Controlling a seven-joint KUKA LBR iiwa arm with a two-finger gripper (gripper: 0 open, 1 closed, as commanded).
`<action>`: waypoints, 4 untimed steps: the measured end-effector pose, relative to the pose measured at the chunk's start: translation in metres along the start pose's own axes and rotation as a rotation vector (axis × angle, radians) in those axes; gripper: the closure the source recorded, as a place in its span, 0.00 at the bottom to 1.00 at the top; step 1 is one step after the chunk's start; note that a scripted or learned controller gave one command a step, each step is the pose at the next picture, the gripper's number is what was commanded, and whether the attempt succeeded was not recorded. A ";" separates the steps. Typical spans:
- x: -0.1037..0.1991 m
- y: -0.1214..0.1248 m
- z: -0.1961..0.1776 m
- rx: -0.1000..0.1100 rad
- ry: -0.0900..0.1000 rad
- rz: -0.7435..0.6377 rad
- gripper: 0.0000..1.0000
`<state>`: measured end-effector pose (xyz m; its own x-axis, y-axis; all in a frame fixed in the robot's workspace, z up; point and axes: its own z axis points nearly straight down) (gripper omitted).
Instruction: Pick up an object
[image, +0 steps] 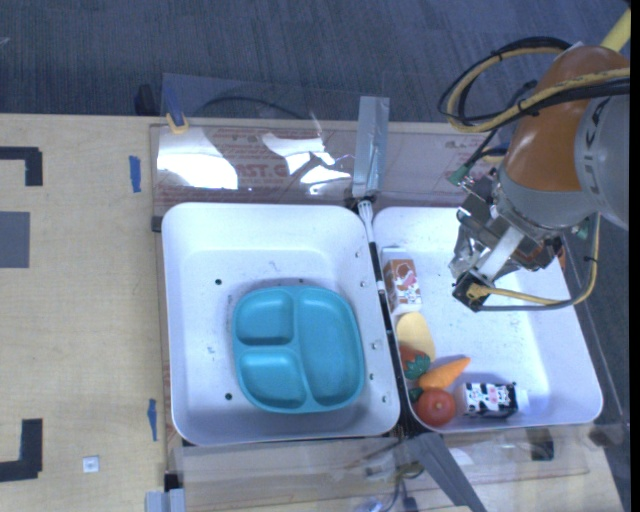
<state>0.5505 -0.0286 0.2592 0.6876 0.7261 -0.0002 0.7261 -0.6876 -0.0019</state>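
Observation:
The right bin (560, 360) holds several small things along its left side. A brown-and-white carton (401, 280) lies nearest the back, and a yellow fruit (413, 332) sits below it. An orange carrot (446, 371) and a red tomato (436, 406) follow toward the front. A black-and-white patterned carton (490, 398) lies flat at the front. My gripper (474, 243) hangs over the back of the right bin, to the right of the brown carton, and nothing visible is in it.
The left bin (200, 250) holds a blue divided plate (297, 347). A metal divider post (370, 150) stands at the back between the bins. A clear plastic wall (250, 160) runs behind the left bin. Bare bin floor lies right of the objects.

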 end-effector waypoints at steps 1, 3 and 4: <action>0.069 -0.021 0.008 0.000 0.000 -0.066 1.00; 0.004 -0.027 0.021 0.004 -0.003 -0.416 1.00; 0.032 -0.053 -0.038 -0.005 0.003 -0.423 1.00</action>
<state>0.5341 0.0304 0.2978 0.3290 0.9443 0.0029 0.9443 -0.3290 0.0033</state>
